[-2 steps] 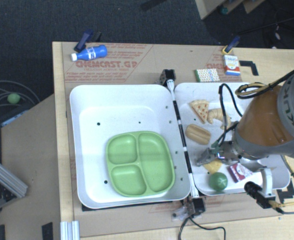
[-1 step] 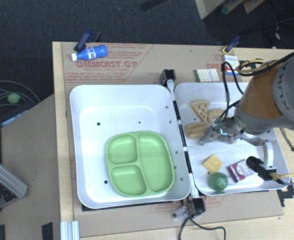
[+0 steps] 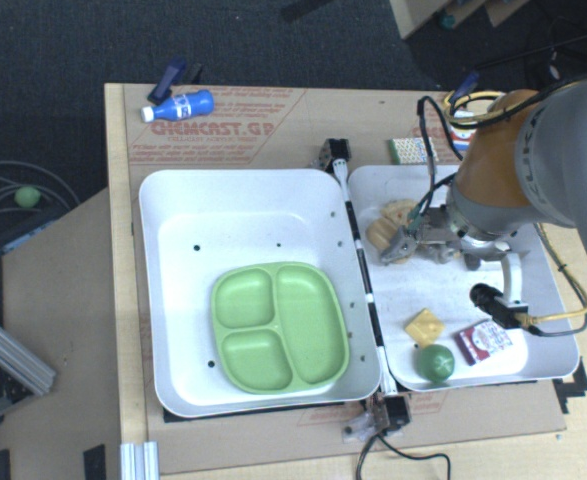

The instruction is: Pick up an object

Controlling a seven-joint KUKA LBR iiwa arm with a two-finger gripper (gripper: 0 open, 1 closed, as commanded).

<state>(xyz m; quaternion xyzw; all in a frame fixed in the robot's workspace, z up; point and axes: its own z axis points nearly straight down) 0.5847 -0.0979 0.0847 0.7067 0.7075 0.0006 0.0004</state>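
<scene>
At the lower right of the frame, the right bin (image 3: 558,363) holds a green ball (image 3: 436,362), a red packet (image 3: 484,341) and a yellow block (image 3: 424,325). Left of them, the left bin (image 3: 173,213) holds a green divided plate (image 3: 276,325). Higher up, the gripper (image 3: 401,247) touches a tan pastry-like object (image 3: 387,226); I cannot tell how its claw stands. A blue-and-white bottle (image 3: 179,106) lies upper left.
</scene>
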